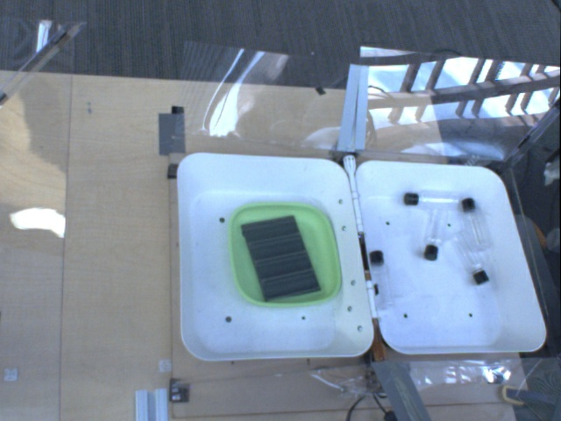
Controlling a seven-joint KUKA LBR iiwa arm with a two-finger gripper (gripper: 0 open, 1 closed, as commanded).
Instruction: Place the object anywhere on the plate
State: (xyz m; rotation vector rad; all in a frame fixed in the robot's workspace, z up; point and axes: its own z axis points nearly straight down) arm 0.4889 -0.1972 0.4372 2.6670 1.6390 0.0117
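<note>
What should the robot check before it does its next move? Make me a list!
1. Green plate sits flat in the left bin: ok.
2. Dark ridged block lies on the plate, inside its rim: ok.
3. Block hangs over the plate's edge: no, so ok.
4. Right bin holds clear tubes with black caps, all apart from the plate: ok.
5. The divider between the two bins has nothing lying across it: ok.
6. Whether the block will stay put if bumped: cannot tell.
</note>
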